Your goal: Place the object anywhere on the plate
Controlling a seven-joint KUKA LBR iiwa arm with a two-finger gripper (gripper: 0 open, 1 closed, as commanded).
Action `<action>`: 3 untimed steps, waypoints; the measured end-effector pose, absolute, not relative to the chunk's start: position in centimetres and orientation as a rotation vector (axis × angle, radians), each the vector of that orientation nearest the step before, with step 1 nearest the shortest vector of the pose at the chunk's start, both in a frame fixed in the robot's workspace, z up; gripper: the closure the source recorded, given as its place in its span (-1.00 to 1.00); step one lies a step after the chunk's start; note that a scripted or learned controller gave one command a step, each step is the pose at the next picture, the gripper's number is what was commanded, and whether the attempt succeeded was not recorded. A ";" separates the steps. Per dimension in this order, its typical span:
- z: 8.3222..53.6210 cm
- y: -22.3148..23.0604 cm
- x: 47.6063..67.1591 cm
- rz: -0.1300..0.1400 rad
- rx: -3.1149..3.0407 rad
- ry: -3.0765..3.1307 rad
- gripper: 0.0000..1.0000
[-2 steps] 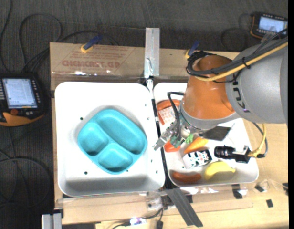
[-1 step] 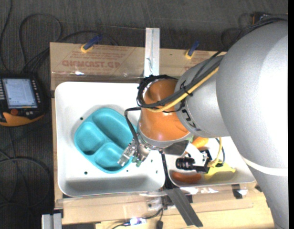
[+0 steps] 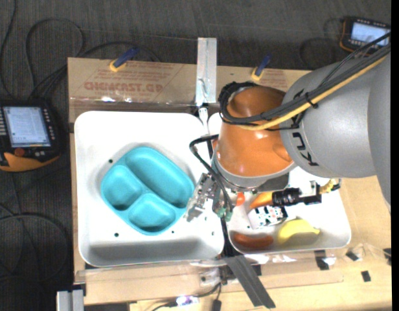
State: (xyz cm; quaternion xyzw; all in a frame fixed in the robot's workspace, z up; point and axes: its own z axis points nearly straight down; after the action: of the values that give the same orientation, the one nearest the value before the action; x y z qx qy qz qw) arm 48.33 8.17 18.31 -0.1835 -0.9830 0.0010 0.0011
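Note:
A turquoise plate (image 3: pixel 148 186) with three compartments lies in the left bin (image 3: pixel 96 238), tilted diagonally. My gripper (image 3: pixel 203 201) hangs below the orange wrist band (image 3: pixel 251 141), right at the divider between the two bins and just off the plate's right edge. I see no object clearly held at it. In the right bin (image 3: pixel 339 229) lie a yellow banana-shaped object (image 3: pixel 296 230), a reddish-brown object (image 3: pixel 254 241), a small white box (image 3: pixel 264 216) and an orange piece (image 3: pixel 260 200), partly hidden under the arm.
The bulky grey arm (image 3: pixel 345 122) covers most of the right bin. Cables (image 3: pixel 199 149) loop near the wrist. Pendants lie off the bench at the left (image 3: pixel 21 131) and top right (image 3: pixel 364 32).

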 end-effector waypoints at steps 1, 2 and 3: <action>10.2 17.1 48.9 -0.011 -0.264 -3.146 1.00; 9.6 18.4 49.2 -0.010 -0.150 -3.162 1.00; 9.7 18.4 49.3 -0.013 -0.149 -3.165 -1.00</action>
State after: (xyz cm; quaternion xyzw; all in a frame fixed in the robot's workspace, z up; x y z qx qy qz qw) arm 49.29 18.39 9.66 -0.0472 -0.9988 -0.0040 -0.0133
